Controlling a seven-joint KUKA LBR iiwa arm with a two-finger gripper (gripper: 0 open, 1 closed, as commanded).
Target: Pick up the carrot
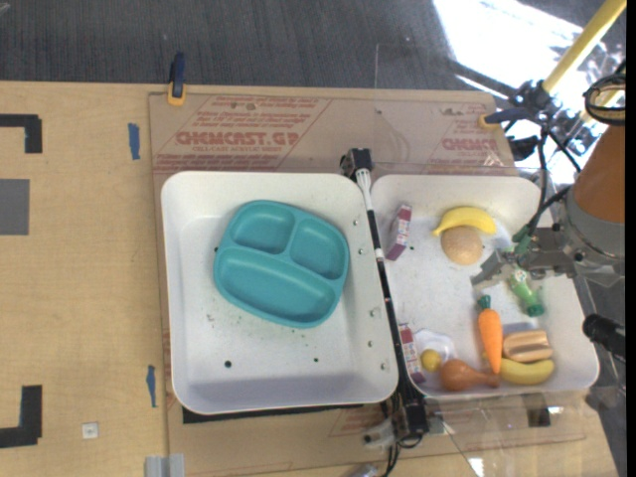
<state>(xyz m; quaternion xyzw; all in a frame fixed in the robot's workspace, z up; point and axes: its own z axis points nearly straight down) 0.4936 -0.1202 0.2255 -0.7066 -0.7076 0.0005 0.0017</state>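
The arm (601,192) entered from the right of the camera view, its orange band visible at the right edge above the right bin (571,306). The wrist sloped down and leftward over the bin's right wall, ending at the gripper (500,264) above the middle of that bin. Whether the tool was spread, pressed together or pinching anything could not be told: its dark metal parts were crowded together with a green item (526,292) directly beneath them.

The carrot (489,336) lay on the floor of the right bin, just below the gripper in the view and apart from it. It lay lengthwise, green top toward the gripper, orange tip toward the bin's near edge. A hot dog in a bun (527,345) sat just beside it on the right, with a banana (528,371) under that. A brown, pear-shaped item (462,374) lay at the carrot's tip.

Further up the bin, a round tan item (462,245) rested against a second yellow banana (467,220), to the left of the gripper. A small pink packet (401,229) lay near the divider.

The left bin (189,296) held a teal sectioned plate (281,262).
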